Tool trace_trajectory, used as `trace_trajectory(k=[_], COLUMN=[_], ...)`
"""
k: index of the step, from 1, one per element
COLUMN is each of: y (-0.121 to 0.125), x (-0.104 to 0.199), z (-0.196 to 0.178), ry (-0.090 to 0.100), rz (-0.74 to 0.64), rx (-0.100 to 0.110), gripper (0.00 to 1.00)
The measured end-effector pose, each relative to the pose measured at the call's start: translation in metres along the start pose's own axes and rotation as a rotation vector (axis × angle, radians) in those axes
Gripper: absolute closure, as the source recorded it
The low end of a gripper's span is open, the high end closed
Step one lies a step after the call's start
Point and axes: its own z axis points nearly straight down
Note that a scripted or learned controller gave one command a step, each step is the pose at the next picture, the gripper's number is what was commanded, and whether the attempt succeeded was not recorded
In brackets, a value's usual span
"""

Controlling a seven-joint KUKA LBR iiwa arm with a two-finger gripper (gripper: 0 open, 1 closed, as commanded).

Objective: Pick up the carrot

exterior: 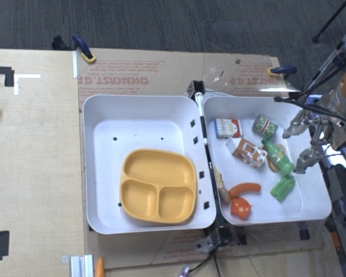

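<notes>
Lying in right bin (317, 209) | carrot (244, 189) | well left of jaws

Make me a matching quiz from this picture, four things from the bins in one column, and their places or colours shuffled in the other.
Things:
1. carrot
2. yellow divided plate
3. gripper
4. red tomato

Descriptions:
A. in the left bin
B. open, over the right bin's right side
C. orange, near the right bin's front
D. at the right bin's front edge, just below the carrot

Pairs: 1-C, 2-A, 3-B, 4-D
</notes>
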Motion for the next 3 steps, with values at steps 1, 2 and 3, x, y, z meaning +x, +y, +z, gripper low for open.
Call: trace_trajectory(k=[1,2,3], y=[0.037,0.136,0.202], x=[-0.017,-0.039,0.005], z=[0.109,0.064,0.064], ry=[0.001,-0.001,0.002], rz=[0.066,0.08,-0.029], rx=[-0.001,-0.001,-0.001], gripper=[0.0,0.0,0.0])
